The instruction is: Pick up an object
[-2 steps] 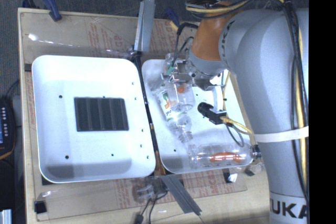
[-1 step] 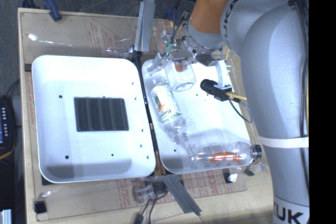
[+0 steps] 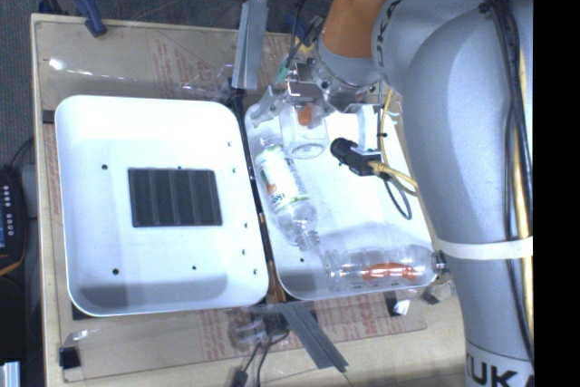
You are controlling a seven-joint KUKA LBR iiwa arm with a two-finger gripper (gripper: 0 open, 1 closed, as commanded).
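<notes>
My gripper (image 3: 305, 101) hangs over the far end of the right bin (image 3: 362, 213), under the orange wrist band. Directly below it is a clear plastic cup (image 3: 307, 137) with a small orange spot at its top; I cannot see whether the cup is touched. A clear bottle with a green and white label (image 3: 282, 183) lies slantwise along the bin's left side. Another clear bottle with something orange inside (image 3: 381, 268) lies across the near right corner. In the left bin (image 3: 91, 159) lies a dark grey ribbed rectangular block (image 3: 175, 197).
The grey arm covers the right side of the right bin. A metal bar (image 3: 248, 43) stands at the far edge between the bins, and a blue clamp (image 3: 91, 14) sits at the bench's far left corner.
</notes>
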